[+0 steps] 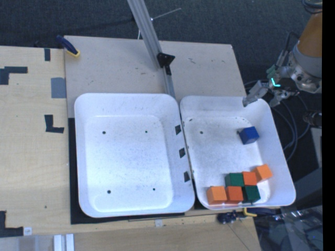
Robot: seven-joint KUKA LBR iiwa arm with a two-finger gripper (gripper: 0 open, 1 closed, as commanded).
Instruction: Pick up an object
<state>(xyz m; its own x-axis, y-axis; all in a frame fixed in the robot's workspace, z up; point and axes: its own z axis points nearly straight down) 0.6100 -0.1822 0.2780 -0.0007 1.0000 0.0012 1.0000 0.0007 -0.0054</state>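
Several blocks crowd the right bin's (272, 120) near corner while one blue block (248, 135) lies alone, easiest to take; the gripper (255, 95) hovers above the bin's far rim holding nothing, its spread impossible to tell.

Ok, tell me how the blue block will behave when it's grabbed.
The blue block looks like a rigid cube, so it should probably hold its shape. Its flat faces suggest it would slide, not roll. It sits apart from the other blocks, so a push likely disturbs nothing else.
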